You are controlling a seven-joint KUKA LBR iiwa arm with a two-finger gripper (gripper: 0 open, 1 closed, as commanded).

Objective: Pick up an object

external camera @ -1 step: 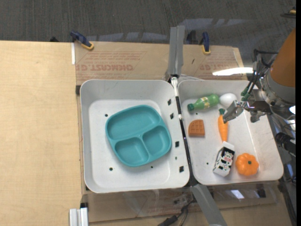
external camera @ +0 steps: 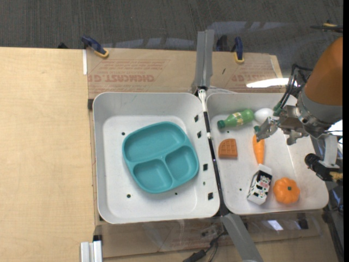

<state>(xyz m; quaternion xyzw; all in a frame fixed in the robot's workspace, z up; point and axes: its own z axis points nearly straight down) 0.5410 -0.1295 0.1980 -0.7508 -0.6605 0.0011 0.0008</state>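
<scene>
The claw [external camera: 271, 125] hovers at the right bin's [external camera: 316, 203] twelve o'clock over the carrot's [external camera: 258, 149] top end, presumably lining up a grasp, though whether it is released or clenched I cannot tell.

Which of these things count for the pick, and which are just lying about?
For the pick: gripper; carrot; green bottle; waffle; milk carton; pumpkin; white egg.
Lying about: teal divided plate; blue clamps; cardboard sheet.

Robotics lab: plywood table [external camera: 38, 146] w/ two white bins [external camera: 103, 162] left of claw [external camera: 272, 125], clamped cardboard [external camera: 131, 72], grey carpet [external camera: 136, 10].
</scene>
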